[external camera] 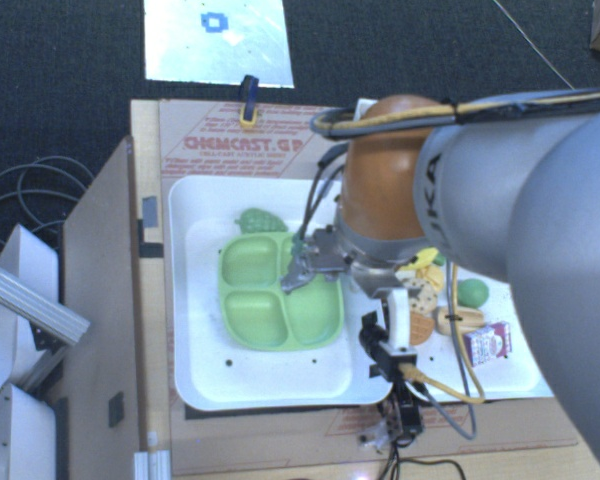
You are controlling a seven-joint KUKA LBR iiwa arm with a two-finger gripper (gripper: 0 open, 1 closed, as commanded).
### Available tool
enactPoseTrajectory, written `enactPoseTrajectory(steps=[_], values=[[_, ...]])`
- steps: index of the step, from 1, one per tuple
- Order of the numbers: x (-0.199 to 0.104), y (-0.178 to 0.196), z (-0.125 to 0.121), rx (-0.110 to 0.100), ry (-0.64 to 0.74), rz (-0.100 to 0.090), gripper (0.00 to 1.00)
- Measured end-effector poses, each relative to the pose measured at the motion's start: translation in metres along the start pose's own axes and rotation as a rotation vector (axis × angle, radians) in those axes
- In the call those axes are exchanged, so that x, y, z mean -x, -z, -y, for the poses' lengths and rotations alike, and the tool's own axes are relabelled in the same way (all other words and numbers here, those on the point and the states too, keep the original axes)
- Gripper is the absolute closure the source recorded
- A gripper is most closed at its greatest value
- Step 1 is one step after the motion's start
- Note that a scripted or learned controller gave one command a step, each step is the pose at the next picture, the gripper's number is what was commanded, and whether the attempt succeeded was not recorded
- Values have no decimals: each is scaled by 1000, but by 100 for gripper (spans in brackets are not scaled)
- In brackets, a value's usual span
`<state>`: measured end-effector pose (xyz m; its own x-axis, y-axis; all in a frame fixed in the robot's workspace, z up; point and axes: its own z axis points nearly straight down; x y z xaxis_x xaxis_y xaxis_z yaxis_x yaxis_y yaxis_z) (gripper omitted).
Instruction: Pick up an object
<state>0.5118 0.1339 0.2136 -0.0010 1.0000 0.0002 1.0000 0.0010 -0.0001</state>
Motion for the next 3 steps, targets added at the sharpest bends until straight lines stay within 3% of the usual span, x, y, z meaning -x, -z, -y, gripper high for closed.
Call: enactPoseTrajectory(steps=[1, 2, 3], values=[[48, -31, 27, -4, -5, 1, 0], [-41, 167, 24, 19, 12, -10, 0], [-94, -14, 28, -12, 7, 3, 0]])
